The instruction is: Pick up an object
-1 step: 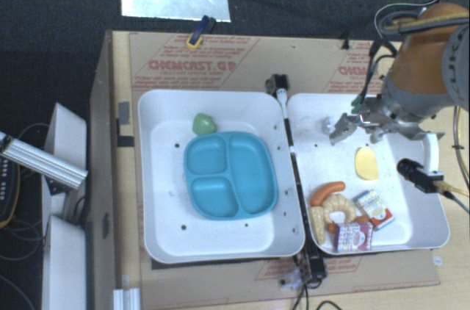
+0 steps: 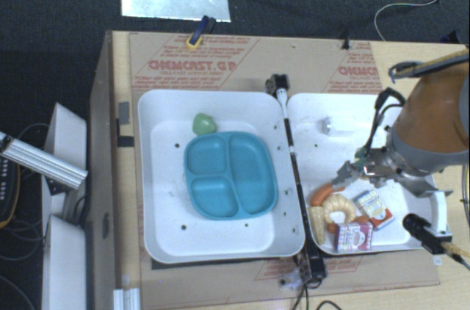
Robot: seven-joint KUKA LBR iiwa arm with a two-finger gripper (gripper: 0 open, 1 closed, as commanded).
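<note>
Fingers [image 2: 345,178] splayed above ring-shaped pastry [image 2: 338,209], glossy carton [image 2: 354,236] beside

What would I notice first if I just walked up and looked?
Probably the big blue divided tray in the middle of the left bin, with a small green thing just behind it. Next, the orange-banded arm over the right bin, its tool above a pile of toy food.

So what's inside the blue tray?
The blue tray has three compartments, and all three look bare. The small green thing sits outside it, touching its far rim. Whatever lies beneath the tray in the white bin is covered.
</note>
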